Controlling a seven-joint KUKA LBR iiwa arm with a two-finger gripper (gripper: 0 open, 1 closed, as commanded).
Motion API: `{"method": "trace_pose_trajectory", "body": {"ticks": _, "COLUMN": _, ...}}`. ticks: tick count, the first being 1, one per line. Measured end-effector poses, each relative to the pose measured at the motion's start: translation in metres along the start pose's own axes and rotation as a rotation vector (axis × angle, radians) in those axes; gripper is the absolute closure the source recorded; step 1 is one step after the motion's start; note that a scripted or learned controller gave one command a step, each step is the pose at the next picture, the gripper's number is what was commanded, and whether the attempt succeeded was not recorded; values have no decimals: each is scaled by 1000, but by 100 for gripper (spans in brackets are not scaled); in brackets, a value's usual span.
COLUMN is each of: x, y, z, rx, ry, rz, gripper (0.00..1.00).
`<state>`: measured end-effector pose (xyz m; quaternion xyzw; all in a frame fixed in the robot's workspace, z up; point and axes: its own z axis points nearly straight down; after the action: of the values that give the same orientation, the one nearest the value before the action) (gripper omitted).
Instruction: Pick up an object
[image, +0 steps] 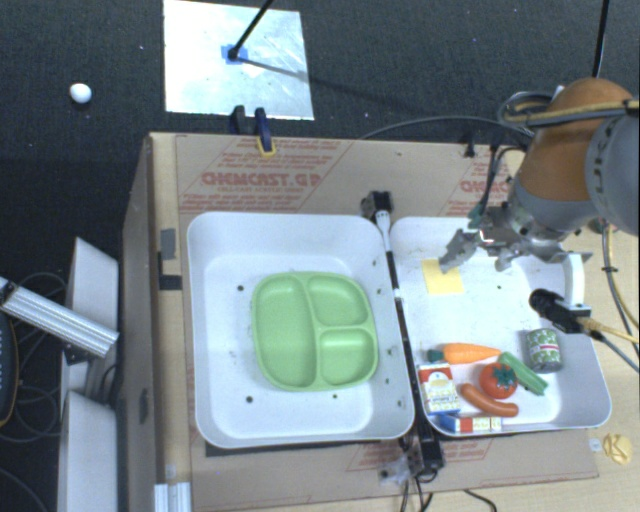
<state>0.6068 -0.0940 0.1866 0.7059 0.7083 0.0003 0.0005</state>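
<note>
While hovering over right bin (590, 400) | end effector (480, 250) above yellow card (444, 279)

The arm (585, 150) is running off the right edge, so its upper part is cut away. The gripper (480, 250) is showing blurred, and its fingers are too indistinct to tell apart. The small can (543, 349) is carrying a label too small to read. The flat packet (441, 391) is lying partly under the sausage (489, 400), and its print is perhaps a picture, though it is not resolving.
</note>
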Motion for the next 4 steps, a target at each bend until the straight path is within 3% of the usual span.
{"method": "trace_pose_trajectory", "body": {"ticks": 1, "x": -31, "y": 4, "z": 103, "rx": 1, "ry": 0, "rz": 2, "gripper": 0}}
{"method": "trace_pose_trajectory", "body": {"ticks": 2, "x": -22, "y": 62, "z": 101, "rx": -2, "ry": 0, "rz": -1, "gripper": 0}}
{"method": "trace_pose_trajectory", "body": {"ticks": 3, "x": -17, "y": 62, "z": 102, "rx": -1, "ry": 0, "rz": -1, "gripper": 0}}
{"method": "trace_pose_trajectory", "body": {"ticks": 4, "x": 9, "y": 62, "z": 102, "rx": -1, "ry": 1, "rz": -2, "gripper": 0}}
